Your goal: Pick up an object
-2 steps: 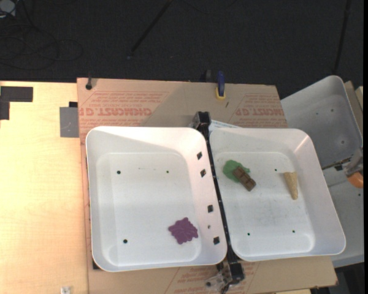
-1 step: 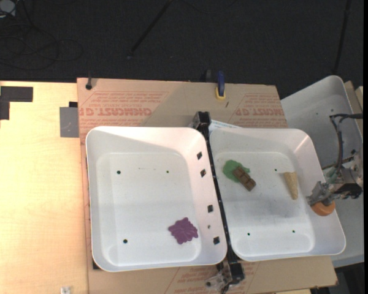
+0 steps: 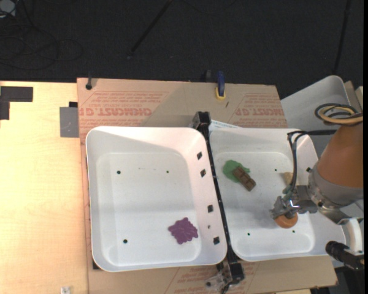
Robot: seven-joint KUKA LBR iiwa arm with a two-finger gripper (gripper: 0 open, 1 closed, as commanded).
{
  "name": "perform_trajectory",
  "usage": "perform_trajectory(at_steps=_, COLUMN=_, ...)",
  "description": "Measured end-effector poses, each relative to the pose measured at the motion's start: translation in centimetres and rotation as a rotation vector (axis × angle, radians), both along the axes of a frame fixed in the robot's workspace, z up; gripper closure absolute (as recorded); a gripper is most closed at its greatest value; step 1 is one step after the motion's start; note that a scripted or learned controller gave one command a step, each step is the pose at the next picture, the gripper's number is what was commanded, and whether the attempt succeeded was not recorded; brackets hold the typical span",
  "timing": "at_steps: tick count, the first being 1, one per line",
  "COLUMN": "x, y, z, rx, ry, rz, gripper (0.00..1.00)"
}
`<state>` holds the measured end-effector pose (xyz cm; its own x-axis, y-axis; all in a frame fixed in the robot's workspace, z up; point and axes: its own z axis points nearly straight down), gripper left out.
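Gripper (image 3: 287, 208) sits low over the orange ball (image 3: 287, 221) in the right bin (image 3: 264, 250), lined up for a grab; can't tell its state.

Two white bins (image 3: 144, 141) sit on brown cardboard (image 3: 172, 103) with red print. Lower centre lies a purple object (image 3: 183, 230); right of centre, a green object (image 3: 233, 167) under a brown block (image 3: 245, 179); lower right, an orange object (image 3: 287, 221).
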<state>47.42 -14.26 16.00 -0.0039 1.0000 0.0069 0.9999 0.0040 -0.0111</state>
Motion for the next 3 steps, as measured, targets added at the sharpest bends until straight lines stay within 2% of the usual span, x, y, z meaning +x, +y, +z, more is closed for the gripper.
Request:
perform_trajectory(at_steps=1, x=8.1, y=0.5, z=-6.0, rx=-0.01, ry=-0.02, rz=-0.003, gripper=1.0)
perform_trajectory(at_steps=2, x=6.9, y=8.7, z=3.3, rx=-0.003, ry=-0.016, rz=0.004, gripper=1.0)
perform_trajectory(at_steps=3, x=7.0, y=14.8, z=7.2, rx=-0.004, ry=-0.012, rz=0.003, gripper=1.0)
